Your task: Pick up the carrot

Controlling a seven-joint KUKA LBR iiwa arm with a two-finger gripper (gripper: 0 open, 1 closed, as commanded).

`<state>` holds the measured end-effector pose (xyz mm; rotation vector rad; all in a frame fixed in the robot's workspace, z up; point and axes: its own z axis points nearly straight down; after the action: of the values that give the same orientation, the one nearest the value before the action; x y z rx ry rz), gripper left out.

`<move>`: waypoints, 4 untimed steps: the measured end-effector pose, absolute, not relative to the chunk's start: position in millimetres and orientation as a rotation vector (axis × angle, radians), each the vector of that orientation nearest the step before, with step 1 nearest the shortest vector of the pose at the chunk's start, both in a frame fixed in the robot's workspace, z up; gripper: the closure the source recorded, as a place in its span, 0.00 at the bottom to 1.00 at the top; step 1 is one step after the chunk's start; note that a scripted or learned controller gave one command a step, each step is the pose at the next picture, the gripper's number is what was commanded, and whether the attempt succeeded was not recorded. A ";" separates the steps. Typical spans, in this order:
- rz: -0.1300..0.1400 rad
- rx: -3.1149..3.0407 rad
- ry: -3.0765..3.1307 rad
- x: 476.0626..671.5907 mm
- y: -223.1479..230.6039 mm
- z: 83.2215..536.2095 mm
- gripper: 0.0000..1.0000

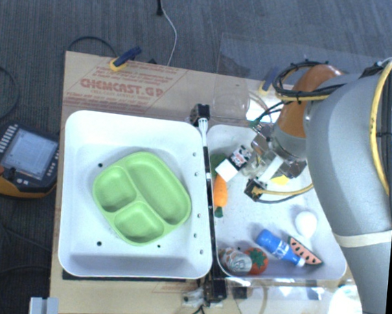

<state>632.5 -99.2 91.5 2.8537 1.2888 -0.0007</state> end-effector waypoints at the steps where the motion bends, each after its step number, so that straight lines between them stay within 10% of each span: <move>1: 0.010 2.852 1.290 633.6 -96.9 90.3 0.00; 2: -0.010 2.750 1.522 588.5 -102.2 102.0 0.00; 3: 0.006 2.793 1.426 657.8 -79.9 188.1 0.00; 4: -0.008 2.751 1.523 584.6 -30.7 196.0 0.00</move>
<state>584.6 -30.7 196.0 2.7514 1.5228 -0.0081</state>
